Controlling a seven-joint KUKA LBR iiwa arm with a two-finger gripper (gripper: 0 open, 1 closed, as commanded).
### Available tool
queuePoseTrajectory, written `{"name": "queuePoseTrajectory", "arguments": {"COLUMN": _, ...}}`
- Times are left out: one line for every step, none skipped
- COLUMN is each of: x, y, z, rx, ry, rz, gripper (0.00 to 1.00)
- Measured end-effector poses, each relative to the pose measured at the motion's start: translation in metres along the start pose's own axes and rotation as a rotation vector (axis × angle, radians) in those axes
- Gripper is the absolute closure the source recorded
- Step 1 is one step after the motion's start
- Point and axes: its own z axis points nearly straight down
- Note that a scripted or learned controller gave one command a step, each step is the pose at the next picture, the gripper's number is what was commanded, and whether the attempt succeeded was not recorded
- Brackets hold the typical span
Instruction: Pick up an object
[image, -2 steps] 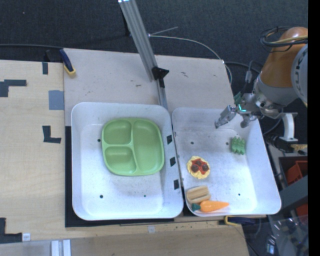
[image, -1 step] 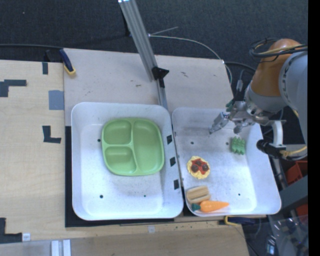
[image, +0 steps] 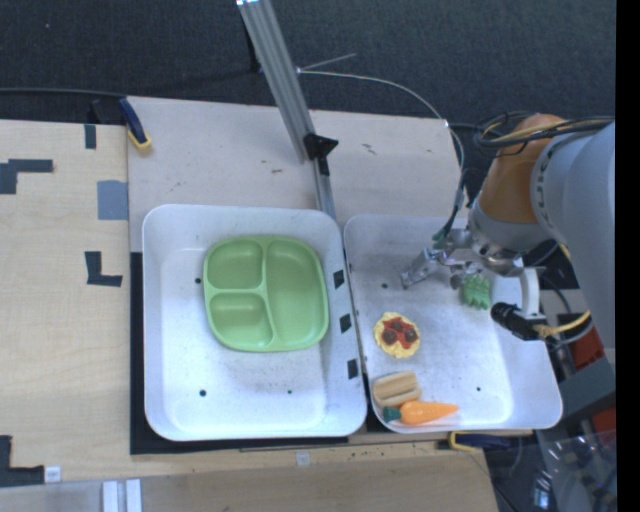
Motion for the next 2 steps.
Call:
{"name": "queuePoseTrajectory", "arguments": {"x": 0.001, "y": -0.001, "z": 0.009, "rx": -0.005, "ry": -0.002, "rz": -0.001, "gripper": 0.00}}
{"name": "queuePoseTrajectory", "arguments": {"x": 0.001, "y": 0.000, "z": -0.002, "rx": -0.005, "ry": -0.001, "rz": -0.002, "gripper": 1.00}}
